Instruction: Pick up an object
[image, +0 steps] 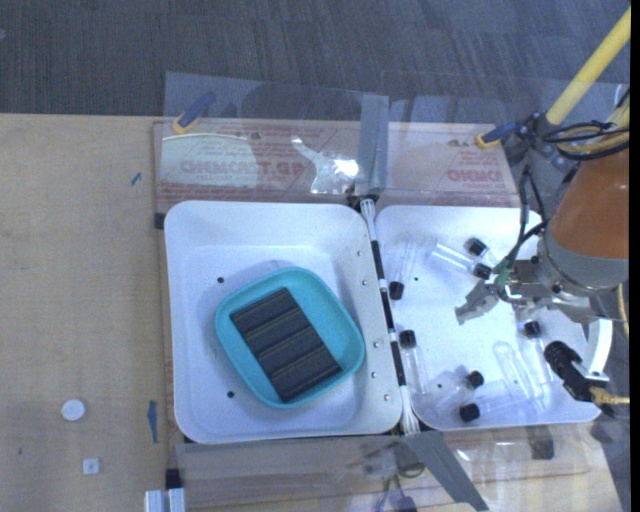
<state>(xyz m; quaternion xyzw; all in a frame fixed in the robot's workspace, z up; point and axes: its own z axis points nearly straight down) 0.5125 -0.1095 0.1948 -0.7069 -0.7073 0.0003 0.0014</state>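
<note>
In the left bin (190, 300) a teal tray (235, 305) carries a black ridged block (286, 343). Several clear vials with black caps lie scattered in the right bin (440, 225), among them one at the back (474, 246), one by the divider (396, 291) and one near the front (467, 411). My gripper (472, 306) hangs over the middle of the right bin, pointing left, with bare white floor beneath it. Nothing is visibly held in it.
A raised divider (380, 300) separates the two bins. Clear plastic sheeting with red print (250, 165) lies behind the bins. The wooden bench (80, 300) stretches to the left, with a small white disc (73, 409) on it.
</note>
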